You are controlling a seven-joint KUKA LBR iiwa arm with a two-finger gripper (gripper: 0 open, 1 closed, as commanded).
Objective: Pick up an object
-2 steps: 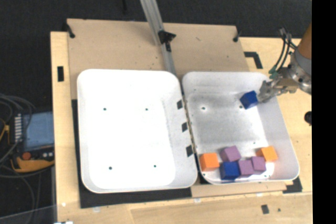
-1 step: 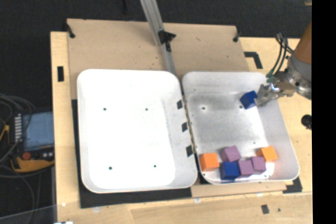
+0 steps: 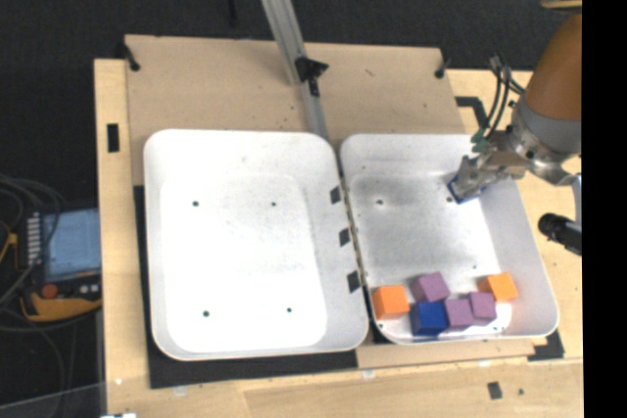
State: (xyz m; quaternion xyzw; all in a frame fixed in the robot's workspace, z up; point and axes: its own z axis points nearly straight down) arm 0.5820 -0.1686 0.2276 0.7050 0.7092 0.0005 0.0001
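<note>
The gripper (image 3: 470,181) hangs over the right bin (image 3: 411,210) near its far right edge, fingers clamped on a blue block (image 3: 462,190); other blocks (image 3: 446,301) crowd the bin's near edge.

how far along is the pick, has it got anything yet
Looks partly done: the claw is over the right bin, away from the block pile, with a small blue block at its tip, apparently between the fingers. In hand: that block, though the grip is hard to confirm. Left: lifting it clear. Orange, purple and blue blocks lie along the bin's near edge.
</note>
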